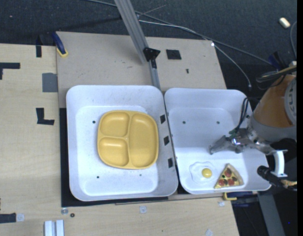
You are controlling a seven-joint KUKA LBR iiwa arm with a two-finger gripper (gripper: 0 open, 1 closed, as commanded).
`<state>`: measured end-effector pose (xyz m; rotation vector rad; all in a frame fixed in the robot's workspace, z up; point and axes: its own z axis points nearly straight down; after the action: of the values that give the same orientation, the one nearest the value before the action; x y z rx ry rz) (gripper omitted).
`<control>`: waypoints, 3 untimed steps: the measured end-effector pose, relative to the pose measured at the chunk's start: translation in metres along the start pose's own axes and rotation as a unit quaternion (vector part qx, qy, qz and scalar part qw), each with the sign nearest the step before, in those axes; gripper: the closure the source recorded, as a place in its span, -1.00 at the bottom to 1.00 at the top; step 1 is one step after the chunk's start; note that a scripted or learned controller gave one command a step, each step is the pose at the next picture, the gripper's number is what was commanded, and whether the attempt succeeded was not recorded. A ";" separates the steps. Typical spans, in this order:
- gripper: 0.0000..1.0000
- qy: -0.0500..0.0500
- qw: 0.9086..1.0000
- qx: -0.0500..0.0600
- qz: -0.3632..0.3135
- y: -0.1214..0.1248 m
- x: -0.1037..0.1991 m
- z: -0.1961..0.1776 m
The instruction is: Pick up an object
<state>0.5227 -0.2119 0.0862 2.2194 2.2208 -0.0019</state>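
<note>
Nearest cam: flat triangular pizza slice toy (pixel 228 176), red dots on top w/ tan crust, lying at the front of the right bin (pixel 200 107), just beside a fried egg toy (pixel 202 172), glossy white w/ round yellow yolk. Above them the metal gripper (pixel 214 147) hangs over bare bin floor, fingers spread apart, nothing btwn them. Left bin (pixel 82 132) holds a smooth yellow plastic tray (pixel 128 139), rounded square, three compartments.

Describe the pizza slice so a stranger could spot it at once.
Look at the right bin of the two white bins. Along its near edge, toward the right corner, lies the pizza slice, beside the fried egg. Unlike the round white-and-yellow egg, it is a tan triangle with red toppings.
</note>
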 end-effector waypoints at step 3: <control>1.00 0.001 1.000 -0.001 -0.001 0.012 -0.004 -0.120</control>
<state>0.5348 -0.2154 0.2066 2.2169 2.2217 0.0021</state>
